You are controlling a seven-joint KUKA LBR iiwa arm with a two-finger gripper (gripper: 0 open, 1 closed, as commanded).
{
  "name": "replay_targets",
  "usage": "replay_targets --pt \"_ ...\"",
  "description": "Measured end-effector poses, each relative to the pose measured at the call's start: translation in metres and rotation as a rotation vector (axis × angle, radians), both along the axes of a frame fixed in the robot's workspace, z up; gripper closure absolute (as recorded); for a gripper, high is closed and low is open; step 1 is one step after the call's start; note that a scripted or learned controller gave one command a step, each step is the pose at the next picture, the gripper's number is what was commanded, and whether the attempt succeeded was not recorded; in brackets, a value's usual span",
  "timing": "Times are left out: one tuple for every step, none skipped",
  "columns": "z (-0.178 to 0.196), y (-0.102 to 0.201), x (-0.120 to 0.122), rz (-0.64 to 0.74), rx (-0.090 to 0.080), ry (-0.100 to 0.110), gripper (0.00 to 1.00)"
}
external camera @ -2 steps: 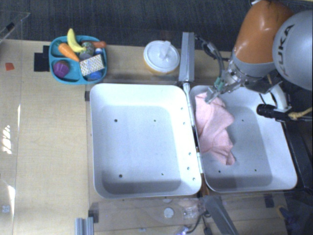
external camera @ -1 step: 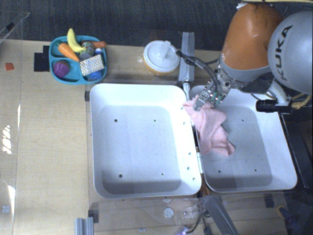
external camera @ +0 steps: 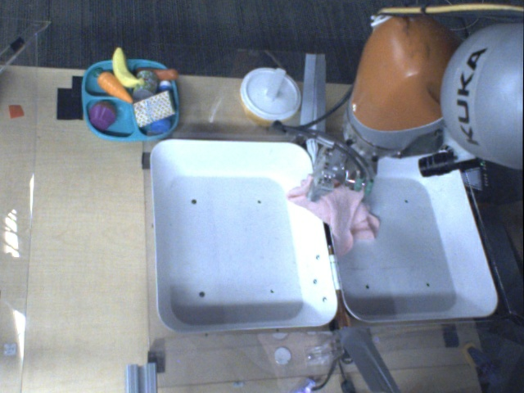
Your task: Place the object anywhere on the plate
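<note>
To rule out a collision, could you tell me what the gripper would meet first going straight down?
Most likely the pink cloth right under the gripper, draped over the bins' shared edge; depth is unclear.

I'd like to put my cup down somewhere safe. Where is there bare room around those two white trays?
The left bin is mostly bare floor, free from its left wall to the pink cloth. The tan bench left of it is open too. It is crowded along the seam between the bins, where the claw hangs over the cloth, and around the blue tray and the lidded cup.
</note>
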State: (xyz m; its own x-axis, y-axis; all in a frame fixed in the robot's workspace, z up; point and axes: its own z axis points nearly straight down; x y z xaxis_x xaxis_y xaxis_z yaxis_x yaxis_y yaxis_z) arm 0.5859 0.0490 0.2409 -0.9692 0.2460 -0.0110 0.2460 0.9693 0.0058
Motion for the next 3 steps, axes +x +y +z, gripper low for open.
replay_targets --pt "0.006 0.039 -0.022 0.245 -0.002 0.000 1.00" --pt "0.005 0.076 -0.047 0.250 -0.002 0.003 1.00" --pt "-0.008 0.117 -0.072 0.249 -0.001 0.003 1.00"
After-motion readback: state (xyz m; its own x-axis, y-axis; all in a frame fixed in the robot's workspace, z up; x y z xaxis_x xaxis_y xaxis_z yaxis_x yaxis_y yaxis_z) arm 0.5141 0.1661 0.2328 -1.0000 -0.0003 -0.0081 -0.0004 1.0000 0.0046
